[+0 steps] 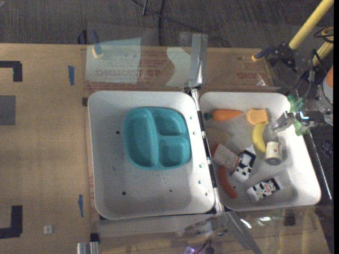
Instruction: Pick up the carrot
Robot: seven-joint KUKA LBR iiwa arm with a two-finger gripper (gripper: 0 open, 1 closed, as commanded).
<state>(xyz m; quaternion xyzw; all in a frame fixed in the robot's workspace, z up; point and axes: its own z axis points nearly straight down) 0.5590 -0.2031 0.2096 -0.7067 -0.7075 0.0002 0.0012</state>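
The carrot (228,115), orange with a dark green stub at its left end, lies along the far wall of the right bin (312,189), near that bin's left corner. My gripper (286,121) hovers over the right bin's far right side, well to the right of the carrot. An orange wedge (257,116) and a banana (258,137) lie between the gripper and the carrot. Nothing shows in the gripper's grasp.
The right bin also holds a white cup (273,152), two cow-patterned pieces (243,165) (264,189), a pink packet (225,156) and a red sausage (227,182). A teal divided plate (157,136) sits in the left bin (106,184).
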